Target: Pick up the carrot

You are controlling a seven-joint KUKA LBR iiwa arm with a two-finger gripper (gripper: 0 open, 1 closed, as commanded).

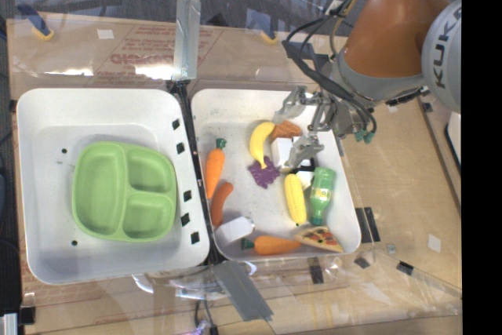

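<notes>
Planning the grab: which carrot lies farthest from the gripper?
The carrot along the right bin's bottom edge, beside the pizza slice. The other carrot lies by the divider, closer to the gripper.

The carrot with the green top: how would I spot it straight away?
Look in the right-hand white bin, along its left wall. The carrot lies there lengthwise, green top pointing away from you. The orange piece just below it has no green top.

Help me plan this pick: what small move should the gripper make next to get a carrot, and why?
Probably shift the gripper toward the left wall of the right bin, over the upright carrot with the green top. The gripper now hangs above the banana and purple grapes, not above any carrot. A second carrot lies along the bin's near edge beside the pizza slice.
</notes>
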